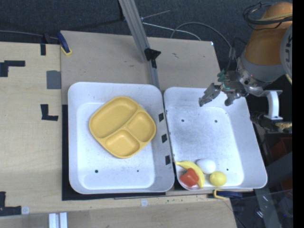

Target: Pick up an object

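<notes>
So the bench (118, 56) is a light wood-look top with a few dark tape marks off on the left side, dark carpet-ish floor along the top of the frame, and a grey metal bar (135, 25) coming down diagonally from the top middle. Two white bins sit side by side in the middle. The arm comes in from the upper right, and the gripper (217, 95) hangs over the upper edge of the right bin (209, 132) with its two fingers spread apart, nothing between them, not touching any object. The left bin (80, 165) has a yellow divided plate (122, 126) lying flat in it. Down in the lower corner of the right bin there's a little cluster: a banana (192, 166), a red fruit (189, 177) tucked against it, a white egg-shaped thing (206, 165) and a small yellow ball (218, 178), all well apart from the gripper.
</notes>
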Available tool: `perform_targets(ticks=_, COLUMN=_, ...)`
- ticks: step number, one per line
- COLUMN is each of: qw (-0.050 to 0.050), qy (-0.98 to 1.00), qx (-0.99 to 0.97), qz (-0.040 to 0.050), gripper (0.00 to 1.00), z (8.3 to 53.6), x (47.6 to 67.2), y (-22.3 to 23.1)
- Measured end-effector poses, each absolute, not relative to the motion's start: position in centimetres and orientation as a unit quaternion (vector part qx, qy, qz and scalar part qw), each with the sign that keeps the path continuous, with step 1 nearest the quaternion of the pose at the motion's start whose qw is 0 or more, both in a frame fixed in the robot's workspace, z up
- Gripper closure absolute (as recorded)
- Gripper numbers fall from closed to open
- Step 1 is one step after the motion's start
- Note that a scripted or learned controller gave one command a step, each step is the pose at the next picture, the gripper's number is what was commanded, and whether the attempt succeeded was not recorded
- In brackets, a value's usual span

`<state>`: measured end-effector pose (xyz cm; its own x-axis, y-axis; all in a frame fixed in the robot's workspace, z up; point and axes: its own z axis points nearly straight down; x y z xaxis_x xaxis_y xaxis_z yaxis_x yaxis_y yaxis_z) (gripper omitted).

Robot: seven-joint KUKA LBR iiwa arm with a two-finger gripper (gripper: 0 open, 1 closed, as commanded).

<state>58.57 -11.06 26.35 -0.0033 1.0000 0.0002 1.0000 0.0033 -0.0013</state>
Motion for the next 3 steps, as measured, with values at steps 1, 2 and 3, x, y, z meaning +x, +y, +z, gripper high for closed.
perform_targets(ticks=1, qw=0.001, qy=-0.708, qx=-0.706, qz=0.0003, gripper=0.0, z=26.4, x=58.6, y=-11.1)
perform_targets(ticks=2, qw=0.003, qy=-0.707, qx=-0.707, qz=0.0029, gripper=0.0, z=20.2, x=58.1, y=-11.7)
perform_targets(ticks=3, qw=0.002, qy=-0.707, qx=-0.707, qz=0.0028, gripper=0.0, z=14.7, x=57.7, y=-12.7)
